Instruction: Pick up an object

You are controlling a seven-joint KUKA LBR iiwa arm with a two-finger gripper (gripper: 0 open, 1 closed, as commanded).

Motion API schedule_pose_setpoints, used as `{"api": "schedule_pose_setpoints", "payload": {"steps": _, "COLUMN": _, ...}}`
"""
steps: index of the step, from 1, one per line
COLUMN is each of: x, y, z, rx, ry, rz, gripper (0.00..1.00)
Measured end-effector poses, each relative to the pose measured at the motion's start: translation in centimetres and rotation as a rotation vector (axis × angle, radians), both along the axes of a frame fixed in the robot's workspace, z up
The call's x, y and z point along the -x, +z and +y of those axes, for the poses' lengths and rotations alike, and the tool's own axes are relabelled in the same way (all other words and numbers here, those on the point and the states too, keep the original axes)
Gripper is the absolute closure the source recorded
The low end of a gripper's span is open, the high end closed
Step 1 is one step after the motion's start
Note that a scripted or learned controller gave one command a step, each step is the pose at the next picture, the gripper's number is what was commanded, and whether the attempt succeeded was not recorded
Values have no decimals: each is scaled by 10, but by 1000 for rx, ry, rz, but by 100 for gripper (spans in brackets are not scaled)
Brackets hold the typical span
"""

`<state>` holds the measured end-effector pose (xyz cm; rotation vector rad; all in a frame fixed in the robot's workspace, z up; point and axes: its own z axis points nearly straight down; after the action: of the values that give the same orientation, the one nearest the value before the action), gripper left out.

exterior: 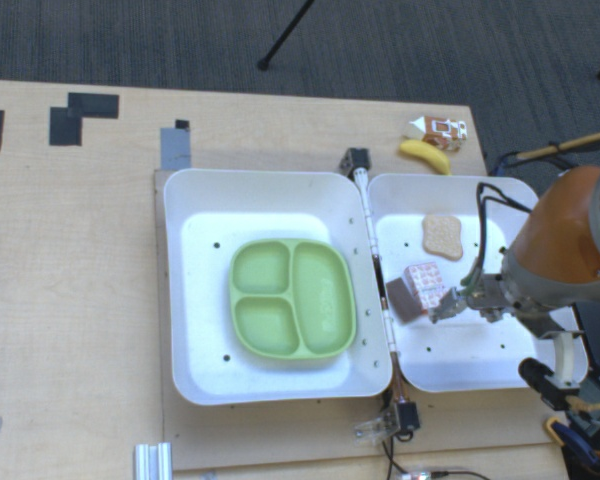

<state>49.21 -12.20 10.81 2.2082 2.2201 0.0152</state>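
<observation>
Looking down at the counter (70,268), I see the arm (570,238) reaching into the right bin (460,368), its orange band above the grey wrist. The tool (448,306) sits low over that bin's floor, and I cannot tell from this angle whether it is wide or narrow; nothing shows between its tips that I could call a hold.

Just beside the tool, on the side away from the arm, stands a small box (418,290) with a pink and white patterned face and a dark side, tilted a little. It is very close to the tool tip, but I cannot tell whether they touch. Beyond the tool, toward the far wall of the same bin, lies a slice of bread (442,236), apart from both the box and the tool.

Farther out past the box, across the divider between the bins, the left bin (195,268) carries a green divided plate (292,300) with three compartments, lying flat.

Outside the bins, past the bread from the tool, a banana (425,155) rests on the counter, with a small orange and white packet (442,128) just beside it. A black cable (495,208) loops over the right bin near the arm.
</observation>
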Motion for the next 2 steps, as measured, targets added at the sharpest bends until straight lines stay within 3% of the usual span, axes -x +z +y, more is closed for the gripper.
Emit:
{"api": "schedule_pose_setpoints", "payload": {"steps": 1, "x": -2, "y": 11, "z": 1, "rx": -1, "ry": 2, "rz": -3, "gripper": 100}}
{"api": "schedule_pose_setpoints", "payload": {"steps": 2, "x": -2, "y": 11, "z": 1, "rx": -1, "ry": 2, "rz": -3, "gripper": 0}}
